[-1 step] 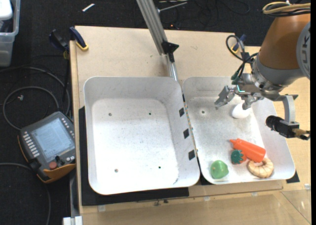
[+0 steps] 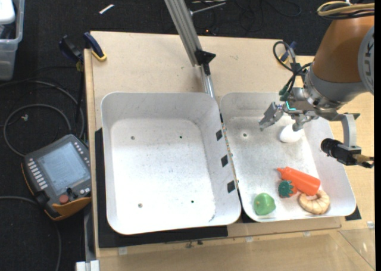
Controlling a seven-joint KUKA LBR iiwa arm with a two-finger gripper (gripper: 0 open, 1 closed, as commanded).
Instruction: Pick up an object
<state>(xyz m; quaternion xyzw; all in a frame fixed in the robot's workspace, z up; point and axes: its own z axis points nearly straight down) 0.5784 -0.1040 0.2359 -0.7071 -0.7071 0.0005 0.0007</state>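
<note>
Overhead, slanted look at a wooden surface (image 2: 149,67) carrying two shallow white bins side by side: left bin (image 2: 110,145), and right bin (image 2: 250,162) holding a white rounded object (image 2: 290,135) at mid-right, with an orange carrot (image 2: 299,179), a small dark green piece (image 2: 286,189), a green ball (image 2: 264,203) and a tan ring-shaped pastry (image 2: 315,202) clustered near the front edge. Reaching in from the right, a grey arm with an orange band, its gripper (image 2: 286,120) low over the right bin with fingers spread apart, pinching nothing, hanging just above and beside the white rounded object. Off the surface to the left, a teach pendant (image 2: 58,174) on the dark floor.
</note>
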